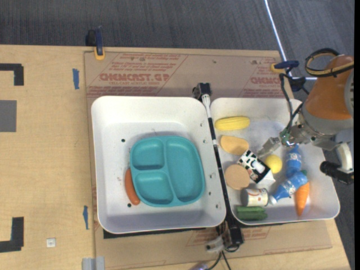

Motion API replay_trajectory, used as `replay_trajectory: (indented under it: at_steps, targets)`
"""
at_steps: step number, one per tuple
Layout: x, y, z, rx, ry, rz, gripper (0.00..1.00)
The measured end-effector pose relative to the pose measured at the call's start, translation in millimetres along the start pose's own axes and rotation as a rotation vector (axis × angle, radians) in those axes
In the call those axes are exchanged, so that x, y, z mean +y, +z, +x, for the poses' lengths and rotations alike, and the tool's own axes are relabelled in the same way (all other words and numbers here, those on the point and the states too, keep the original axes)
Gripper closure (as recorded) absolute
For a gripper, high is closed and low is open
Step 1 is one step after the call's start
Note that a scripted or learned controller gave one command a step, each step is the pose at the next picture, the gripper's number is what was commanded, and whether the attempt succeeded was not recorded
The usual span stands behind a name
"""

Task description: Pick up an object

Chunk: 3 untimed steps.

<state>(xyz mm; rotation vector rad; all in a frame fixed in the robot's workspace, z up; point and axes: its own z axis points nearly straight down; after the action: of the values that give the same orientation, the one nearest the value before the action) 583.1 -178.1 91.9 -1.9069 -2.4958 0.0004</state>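
Observation:
My gripper (281, 140) hangs over the right bin (332, 207), below the arm's orange band (331, 97). It is just above a yellow lemon (273, 163) and a blue bottle (293, 161). Around them lie a corn cob (232, 123), two tan bread pieces (233, 145) (237, 177), a black-and-white cow-patterned toy (252, 165), a second blue bottle (289, 187), an orange carrot (302, 198), a small cup (256, 197) and a green cucumber (251, 212). I see nothing held by the gripper.
The left bin (107, 151) holds a teal divided plate (167, 170) with a reddish sausage (131, 188) at its left side. A black clamp (202, 90) sits at the far end of the wall between the bins. Cables loop beside the arm at the right.

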Motion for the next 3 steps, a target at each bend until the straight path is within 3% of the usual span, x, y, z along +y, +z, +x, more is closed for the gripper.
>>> replay_trajectory:
  at_steps: [1,2,3]
  targets:
    - [-30.2,1.9,3.8,0.01,0.093,-0.02,0.0]
    - [-3.9,3.5,78.2,-0.011,0.01,-0.008,0.0]
    - [-75.4,5.8,17.5,-0.002,-0.229,-0.003,0.0]
